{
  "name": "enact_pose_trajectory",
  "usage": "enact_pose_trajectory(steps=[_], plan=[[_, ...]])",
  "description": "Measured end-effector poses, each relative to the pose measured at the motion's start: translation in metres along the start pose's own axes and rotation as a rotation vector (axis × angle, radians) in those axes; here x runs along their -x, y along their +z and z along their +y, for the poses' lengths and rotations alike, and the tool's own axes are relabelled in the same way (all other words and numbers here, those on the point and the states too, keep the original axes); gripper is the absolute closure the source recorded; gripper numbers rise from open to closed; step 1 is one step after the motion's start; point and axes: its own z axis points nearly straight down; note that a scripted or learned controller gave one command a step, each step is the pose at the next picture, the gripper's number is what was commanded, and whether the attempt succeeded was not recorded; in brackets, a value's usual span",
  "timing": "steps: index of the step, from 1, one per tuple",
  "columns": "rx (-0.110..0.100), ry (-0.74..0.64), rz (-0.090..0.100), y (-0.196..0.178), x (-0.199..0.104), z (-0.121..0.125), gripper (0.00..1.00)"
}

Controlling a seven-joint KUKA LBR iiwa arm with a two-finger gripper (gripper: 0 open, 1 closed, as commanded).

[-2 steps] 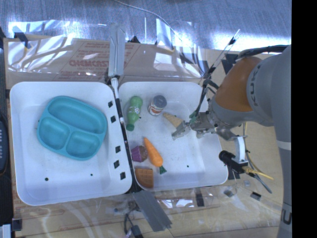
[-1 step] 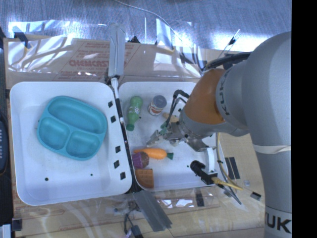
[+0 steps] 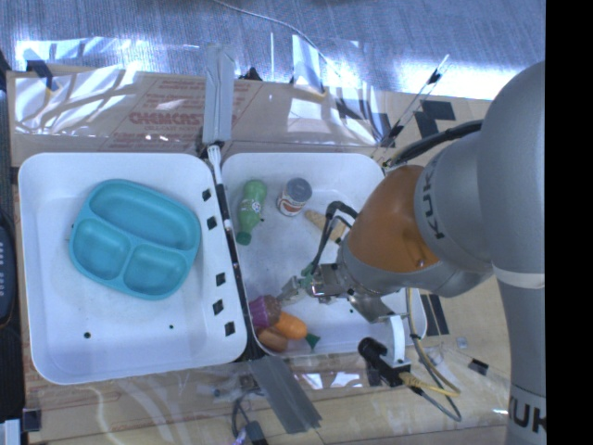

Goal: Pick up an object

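arm over the right bin, gripper low near a heap of toy food

the gripper (image 3: 298, 288) hangs inside the right bin (image 3: 278, 170), just above a purple and orange toy vegetable pile (image 3: 278, 321) in the near corner; whether it is released or clenched cannot be told. a green bottle (image 3: 250, 207) and small can (image 3: 296, 196) lie farther back. a blue divided tray (image 3: 134, 239) sits in the left bin (image 3: 56, 341).

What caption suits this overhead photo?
Robot arm reaching over the right bin of toy food, beside a blue tray.
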Motion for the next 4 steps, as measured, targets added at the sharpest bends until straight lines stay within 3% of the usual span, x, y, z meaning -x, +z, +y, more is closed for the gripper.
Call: enact_pose_trajectory(steps=[1,2,3,4], plan=[[-0.001,-0.001,0.0,0.0,-0.014,0.06,0.0],[-0.004,-0.004,0.001,-0.009,-0.013,0.059,1.0],[-0.005,-0.004,0.0,-0.009,-0.013,0.059,0.0],[-0.002,0.0,0.001,0.001,-0.029,0.002,0.0]])
